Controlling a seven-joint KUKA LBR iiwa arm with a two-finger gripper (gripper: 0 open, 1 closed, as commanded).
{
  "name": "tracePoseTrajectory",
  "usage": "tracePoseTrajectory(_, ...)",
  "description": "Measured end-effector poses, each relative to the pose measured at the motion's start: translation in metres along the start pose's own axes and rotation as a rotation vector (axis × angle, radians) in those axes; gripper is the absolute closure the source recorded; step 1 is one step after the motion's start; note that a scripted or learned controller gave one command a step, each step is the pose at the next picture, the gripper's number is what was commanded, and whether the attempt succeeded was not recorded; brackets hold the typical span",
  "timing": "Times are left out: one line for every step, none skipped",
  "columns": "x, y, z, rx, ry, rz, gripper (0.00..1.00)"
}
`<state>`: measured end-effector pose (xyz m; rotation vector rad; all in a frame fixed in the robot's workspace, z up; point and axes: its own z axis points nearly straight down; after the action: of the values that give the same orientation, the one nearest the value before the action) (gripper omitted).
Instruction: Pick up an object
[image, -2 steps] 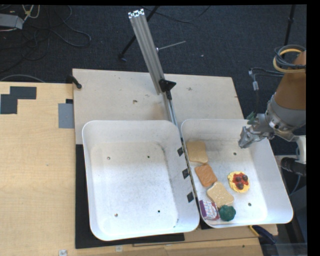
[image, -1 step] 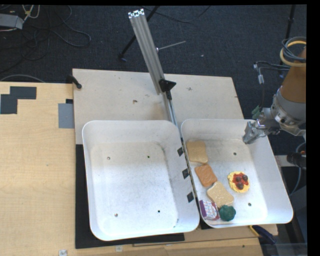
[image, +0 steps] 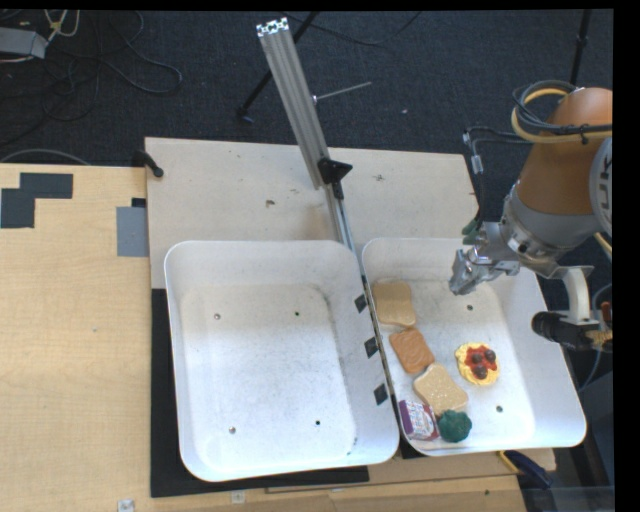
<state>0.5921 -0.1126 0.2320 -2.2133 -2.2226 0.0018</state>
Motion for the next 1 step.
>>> tracePoseTrajectory(0.0423,-0.0085,-0.0035,0.0,0.0,0.001,1.0)
